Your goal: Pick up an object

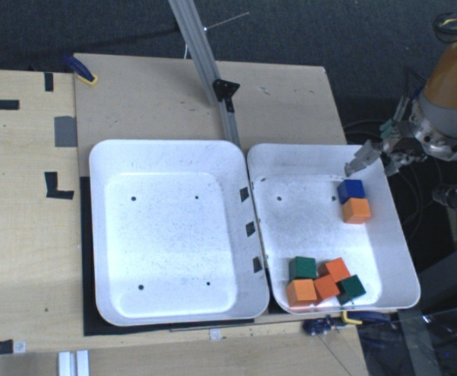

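Note:
My gripper [361, 163] hangs over the far right corner of the right bin [291, 171], just above and behind a blue block [351, 189]. An orange block [357, 210] touches the blue one on its near side. At the bin's near edge lies a cluster: a green block [302, 269], an orange block [301, 291], two more orange blocks [337, 270] and a dark green block [352, 287]. Nothing shows in the gripper's grasp.
The left bin [166, 225] sits beside the right one, with their rims meeting at the middle. A slanted metal pole [201, 45] rises behind the bins. The arm's orange band [445, 77] is at the right edge.

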Action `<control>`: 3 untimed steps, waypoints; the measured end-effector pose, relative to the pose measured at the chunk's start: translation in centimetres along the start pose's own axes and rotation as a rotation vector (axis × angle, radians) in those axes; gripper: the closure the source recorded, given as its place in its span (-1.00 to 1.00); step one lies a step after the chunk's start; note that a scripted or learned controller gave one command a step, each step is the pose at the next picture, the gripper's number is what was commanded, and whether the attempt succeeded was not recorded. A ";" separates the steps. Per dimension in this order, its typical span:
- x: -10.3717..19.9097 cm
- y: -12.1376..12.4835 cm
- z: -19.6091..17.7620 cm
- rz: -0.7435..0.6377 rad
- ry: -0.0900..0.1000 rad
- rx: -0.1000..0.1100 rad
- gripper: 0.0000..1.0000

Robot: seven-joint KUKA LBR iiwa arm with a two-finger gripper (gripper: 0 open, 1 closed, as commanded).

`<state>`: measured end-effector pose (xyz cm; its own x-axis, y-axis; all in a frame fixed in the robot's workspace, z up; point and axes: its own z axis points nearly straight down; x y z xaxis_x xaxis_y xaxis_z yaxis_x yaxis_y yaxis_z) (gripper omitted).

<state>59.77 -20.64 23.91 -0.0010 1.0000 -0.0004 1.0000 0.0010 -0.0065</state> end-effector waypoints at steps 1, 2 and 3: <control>0.2 0.4 6.4 -0.001 0.001 0.001 -1.00; 1.0 0.4 11.8 0.000 -0.006 -0.010 -1.00; 1.1 0.5 10.4 -0.002 -0.003 -0.010 1.00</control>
<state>60.19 -19.55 13.47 -0.0028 1.0000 -0.0031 1.0000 0.0028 0.0039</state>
